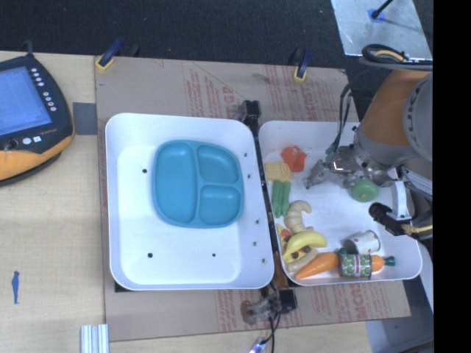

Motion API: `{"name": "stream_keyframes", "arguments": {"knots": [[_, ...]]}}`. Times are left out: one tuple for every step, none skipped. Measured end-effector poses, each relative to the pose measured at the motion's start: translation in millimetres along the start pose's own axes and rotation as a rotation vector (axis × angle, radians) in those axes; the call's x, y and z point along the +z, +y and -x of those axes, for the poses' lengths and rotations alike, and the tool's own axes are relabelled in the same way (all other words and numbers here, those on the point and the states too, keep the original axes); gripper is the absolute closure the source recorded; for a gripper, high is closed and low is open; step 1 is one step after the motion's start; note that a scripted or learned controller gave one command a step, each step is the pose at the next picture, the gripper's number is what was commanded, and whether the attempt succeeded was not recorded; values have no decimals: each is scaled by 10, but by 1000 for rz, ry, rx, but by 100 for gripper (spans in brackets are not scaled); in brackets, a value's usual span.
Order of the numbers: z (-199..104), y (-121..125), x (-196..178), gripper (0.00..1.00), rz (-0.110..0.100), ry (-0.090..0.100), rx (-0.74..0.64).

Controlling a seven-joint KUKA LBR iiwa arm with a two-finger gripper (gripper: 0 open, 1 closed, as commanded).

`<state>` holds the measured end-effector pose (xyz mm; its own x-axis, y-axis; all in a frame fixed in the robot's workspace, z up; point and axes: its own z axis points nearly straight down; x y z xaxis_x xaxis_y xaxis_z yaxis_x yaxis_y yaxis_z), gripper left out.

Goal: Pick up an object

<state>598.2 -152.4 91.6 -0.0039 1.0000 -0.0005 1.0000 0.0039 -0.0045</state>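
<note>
My gripper (pixel 321 175) hangs over the upper middle of the right bin (pixel 412 267), with the grey arm and its orange band reaching in from the right. Its metal tip points left, toward a red piece (pixel 294 157) and a yellow corn cob (pixel 277 171). A green ball (pixel 363 190) lies just below the wrist. Further toys lie in this bin: a green pod (pixel 280 197), a pale curved piece (pixel 297 213), a banana (pixel 304 242), a carrot (pixel 316 265), a green can (pixel 355 265) and a small silver cup (pixel 363 240). I see nothing held at the tip.
The left bin (pixel 125 197) holds a blue divided plate (pixel 197 182). A teach pendant (pixel 29 120) lies on the bench at far left. Clamps (pixel 108 54) pin the cardboard sheet at the back edge. A black cable part (pixel 390 219) sticks out near the right bin's right wall.
</note>
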Motion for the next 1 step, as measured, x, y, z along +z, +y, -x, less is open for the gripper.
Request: {"name": "stream_keyframes", "arguments": {"knots": [[-424,463,-6,0,2,1,-1]]}}
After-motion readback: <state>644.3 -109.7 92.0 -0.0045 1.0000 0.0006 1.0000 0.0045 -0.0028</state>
